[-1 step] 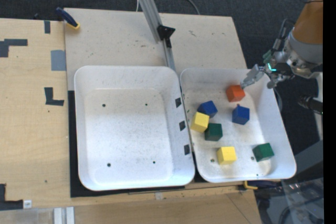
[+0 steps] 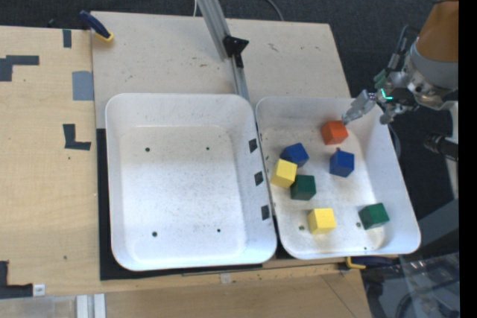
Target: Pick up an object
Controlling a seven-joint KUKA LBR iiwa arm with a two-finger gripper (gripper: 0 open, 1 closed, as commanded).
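The step in hand is the approach: nothing is lifted, and all seven blocks rest on the floor of the right bin (image 2: 387,160). The hand (image 2: 356,111) hangs over that bin's upper right corner, just above and beside the orange block (image 2: 335,132); whether its fingers are spread or pressed together cannot be told at this size. The orange block is the likely target. It is a small cube with a matte face, standing apart from its neighbours, the nearest being a blue block (image 2: 341,162) below it. The next move calls for centring the hand over the orange block, then descending and closing on opposite faces.
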